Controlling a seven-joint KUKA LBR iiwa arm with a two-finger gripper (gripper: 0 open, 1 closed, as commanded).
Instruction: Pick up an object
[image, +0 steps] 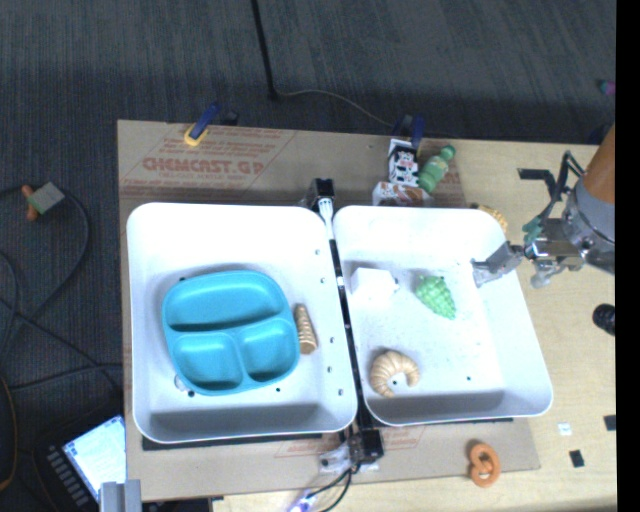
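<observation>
1. Camera view is looking down at a slant on a worktop (560, 400) carrying two shallow white bins side by side – the left bin (150, 300) and the right bin (520, 350).
2. The grey arm (600, 215) is reaching in from the right, and its gripper (495, 265) is hanging over the right bin's right-hand rim, near the upper corner.
3. Nothing is showing between the gripper's fingers; whether they are spread or closed is not something I can tell from this angle.
4. A green ridged toy (436, 295) is lying in the right bin, just left of the gripper and apart from it.
5. A tan croissant-shaped toy (394, 371) is sitting nearer the front wall of the same bin, well below the green one.
6. A blue divided tray (230, 330) is filling much of the left bin, and a small tan ridged piece (304, 329) is lying just beside the tray's right edge.
7. Behind the bins, a green bottle-shaped toy (433, 170) and a small printed box (400, 172) are resting on the worktop – close together.
8. An orange ring-shaped piece (484, 462) is lying on the worktop in front of the right bin.
</observation>
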